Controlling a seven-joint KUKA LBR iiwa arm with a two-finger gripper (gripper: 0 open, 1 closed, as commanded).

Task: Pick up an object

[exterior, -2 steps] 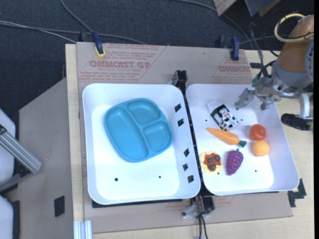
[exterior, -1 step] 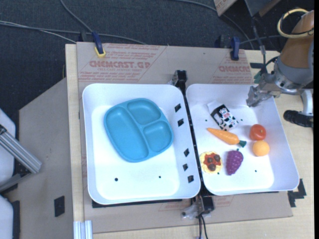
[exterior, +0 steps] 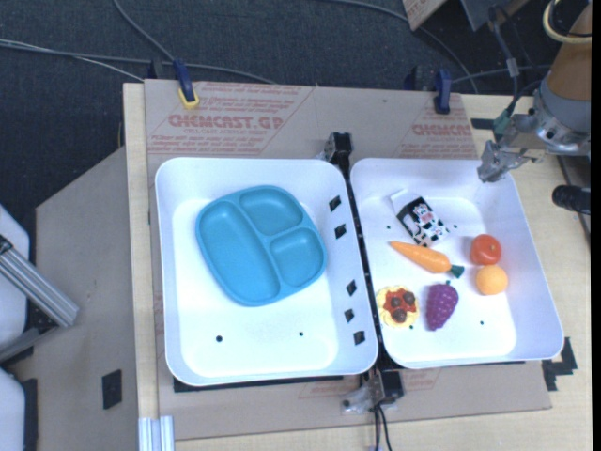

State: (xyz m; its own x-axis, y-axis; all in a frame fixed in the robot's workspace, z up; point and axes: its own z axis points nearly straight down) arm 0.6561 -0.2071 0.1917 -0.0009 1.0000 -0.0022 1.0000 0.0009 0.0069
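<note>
A: Quick pass. Where's the gripper (exterior: pixel 495 164)?

B: Far right, over the far rim of the right bin (exterior: pixel 535 280), near its far right corner. The arm (exterior: pixel 563 111) comes in from the right edge, grey, with the orange band above the wrist.

A: Fingers?

B: Can't tell. They point down and left, too small and dark to read a gap. Nothing visible between them.

A: Right bin contents?

B: Six things. Black and white cow toy (exterior: pixel 420 220) toward the far middle. Carrot (exterior: pixel 423 256) just near of it, lying slantwise, green end to the right. Tomato (exterior: pixel 485 249) on the right side, orange (exterior: pixel 491 279) just near of the tomato, the two close to touching. Purple grapes (exterior: pixel 441 304) near the middle, and a small pizza slice (exterior: pixel 398 305) just left of the grapes, by the left wall.

A: Any of them touching the gripper?

B: No. All lie on the bin floor, well apart from it. The tomato and the cow toy are about equally close to it.

A: Left bin (exterior: pixel 188 336)?

B: One blue plate (exterior: pixel 260 243) with three sections, sitting tilted in the far half. The near half shows bare white floor with a couple of small dark dots.

A: Bench?

B: Brown cardboard (exterior: pixel 235 111) with red print under both bins, two clamps on its far edge, one blue and yellow (exterior: pixel 185 86), one blue (exterior: pixel 441 89). Black clips run down the strip between the bins.
</note>
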